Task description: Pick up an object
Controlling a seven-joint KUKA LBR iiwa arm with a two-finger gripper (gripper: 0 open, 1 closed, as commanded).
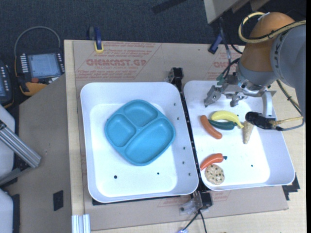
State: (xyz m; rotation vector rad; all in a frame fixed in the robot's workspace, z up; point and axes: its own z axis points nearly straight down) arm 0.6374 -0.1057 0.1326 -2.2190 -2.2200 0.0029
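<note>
Banana (225, 116) just below pincer (224, 97)

Dark grey carpet floor (121, 13) surrounds a cardboard-topped bench (146, 62); a handheld control pendant (41, 64) lies left.

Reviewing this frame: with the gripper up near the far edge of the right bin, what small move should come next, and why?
Probably a short shift toward the near side and down. The gripper hovers at the right bin's far edge with nothing between its fingers, and the banana lies just in front of it, with the hot dog beside it.
</note>
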